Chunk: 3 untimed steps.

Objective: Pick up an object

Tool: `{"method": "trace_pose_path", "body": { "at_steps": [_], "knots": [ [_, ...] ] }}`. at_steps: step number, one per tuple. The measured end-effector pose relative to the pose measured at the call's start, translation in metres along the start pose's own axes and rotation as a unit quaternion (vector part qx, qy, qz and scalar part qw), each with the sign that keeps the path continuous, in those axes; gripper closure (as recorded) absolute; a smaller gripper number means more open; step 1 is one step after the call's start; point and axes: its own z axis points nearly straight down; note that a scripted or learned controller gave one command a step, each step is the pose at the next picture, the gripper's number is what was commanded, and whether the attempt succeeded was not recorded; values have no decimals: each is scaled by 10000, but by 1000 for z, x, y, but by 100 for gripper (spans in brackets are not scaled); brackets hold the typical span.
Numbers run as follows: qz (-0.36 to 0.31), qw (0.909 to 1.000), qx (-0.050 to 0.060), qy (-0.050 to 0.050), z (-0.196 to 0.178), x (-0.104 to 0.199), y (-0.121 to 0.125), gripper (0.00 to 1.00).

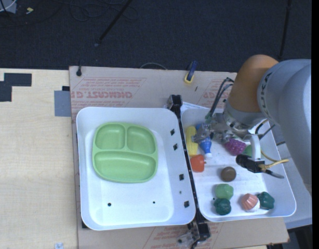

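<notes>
— Where the arm comes in from the right, can you make out the gripper?
— Barely. It sits low over the right bin, its own wrist covering most of it; whether it is spread or pinching anything, I cannot tell.
— What lies around it?
— A blue piece just below it, a yellow piece to its left, partly hidden. A purple item lies to its right, half under cables.
— Farther off?
— An orange piece, a brown ball, green items below. Well to its left, a green divided plate rests in the left bin.
</notes>
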Motion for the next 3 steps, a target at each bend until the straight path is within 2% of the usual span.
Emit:
{"method": "trace_pose_path", "body": {
  "at_steps": [1,3],
  "knots": [
    [14,10000,3,19,-10,0,0,100],
    [-12,10000,-2,33,-126,0,0,100]
  ]
}}
